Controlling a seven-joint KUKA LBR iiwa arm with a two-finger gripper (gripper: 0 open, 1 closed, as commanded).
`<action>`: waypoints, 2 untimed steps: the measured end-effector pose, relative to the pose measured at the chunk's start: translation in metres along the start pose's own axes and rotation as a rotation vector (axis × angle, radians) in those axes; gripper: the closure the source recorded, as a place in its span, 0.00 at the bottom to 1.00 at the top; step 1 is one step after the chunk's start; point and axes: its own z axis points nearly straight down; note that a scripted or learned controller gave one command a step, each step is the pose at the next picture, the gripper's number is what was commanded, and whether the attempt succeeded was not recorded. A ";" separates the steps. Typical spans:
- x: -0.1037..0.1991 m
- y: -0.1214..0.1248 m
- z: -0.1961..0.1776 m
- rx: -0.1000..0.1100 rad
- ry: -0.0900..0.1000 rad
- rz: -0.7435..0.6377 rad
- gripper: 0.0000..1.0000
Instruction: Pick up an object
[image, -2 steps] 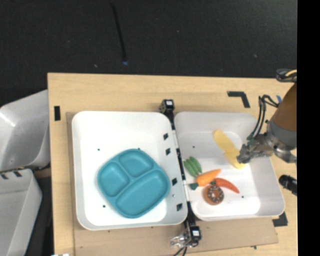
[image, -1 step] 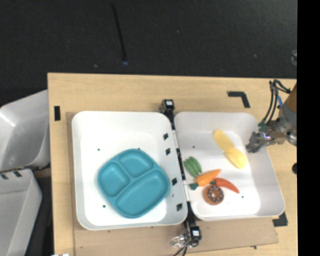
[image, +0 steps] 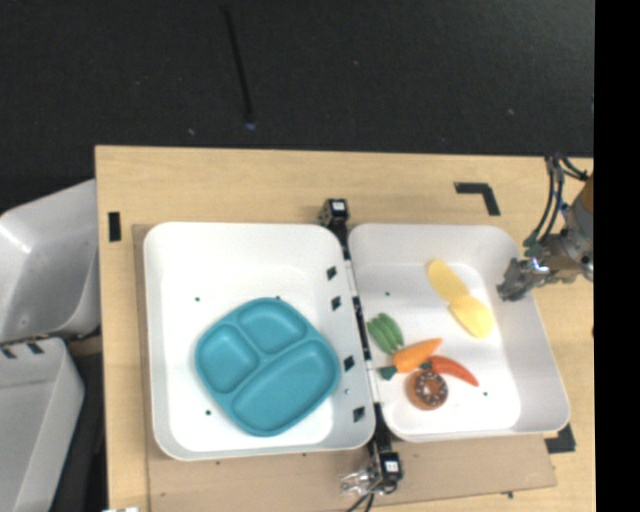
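While the tool (image: 512, 280) hovers over the right bin's (image: 520, 400) right rim, the nearest candidate, a yellow object (image: 461, 297), lies just to its left in the view, inside that bin. Its long axis runs diagonally, from upper left to lower right. Whether the tool is open or closed I cannot tell; nothing shows between its tips. Farther down-left lie a green piece (image: 385, 331), an orange carrot-like piece (image: 418, 353), a red pepper-like piece (image: 455, 370) and a round brown item (image: 428, 389). A teal divided plate (image: 264, 365) sits in the left bin (image: 170, 300) on the desk (image: 300, 185).
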 end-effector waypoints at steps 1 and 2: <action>0.062 0.005 -0.003 0.001 0.002 -0.004 1.00; 0.114 0.014 0.005 0.002 0.003 -0.004 1.00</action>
